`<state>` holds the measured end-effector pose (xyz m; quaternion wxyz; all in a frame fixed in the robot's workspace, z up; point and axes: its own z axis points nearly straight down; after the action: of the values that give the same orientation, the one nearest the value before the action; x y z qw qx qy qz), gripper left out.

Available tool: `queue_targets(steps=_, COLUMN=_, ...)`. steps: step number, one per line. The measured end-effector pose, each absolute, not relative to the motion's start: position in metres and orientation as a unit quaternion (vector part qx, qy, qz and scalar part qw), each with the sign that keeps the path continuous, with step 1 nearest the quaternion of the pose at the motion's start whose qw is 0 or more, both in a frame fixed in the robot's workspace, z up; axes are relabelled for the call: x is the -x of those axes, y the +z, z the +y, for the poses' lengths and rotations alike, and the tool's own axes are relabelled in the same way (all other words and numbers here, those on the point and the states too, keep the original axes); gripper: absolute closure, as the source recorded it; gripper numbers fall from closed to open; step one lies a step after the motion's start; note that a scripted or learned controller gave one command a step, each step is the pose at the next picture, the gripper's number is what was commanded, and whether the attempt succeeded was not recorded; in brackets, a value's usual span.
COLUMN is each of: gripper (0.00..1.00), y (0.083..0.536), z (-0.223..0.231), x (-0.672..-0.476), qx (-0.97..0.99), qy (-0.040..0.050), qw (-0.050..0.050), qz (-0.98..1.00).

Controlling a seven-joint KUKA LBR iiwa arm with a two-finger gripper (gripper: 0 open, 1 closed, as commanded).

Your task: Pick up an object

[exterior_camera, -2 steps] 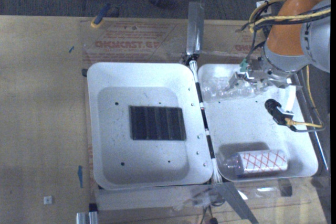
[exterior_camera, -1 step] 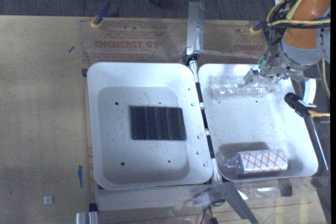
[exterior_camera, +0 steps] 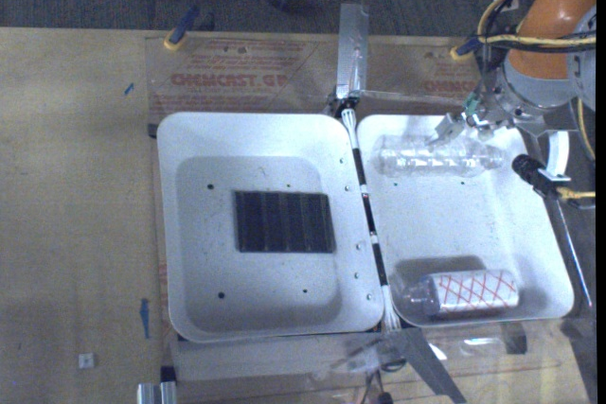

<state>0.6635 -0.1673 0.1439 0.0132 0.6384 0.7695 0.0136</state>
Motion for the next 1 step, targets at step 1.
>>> queue_targets(steps=1, gripper=0.00, y=0.1347, z=-0.1585, x=-0.6706, qx=-0.547, qy=0.0116, qw=0.020, qz=0.837)
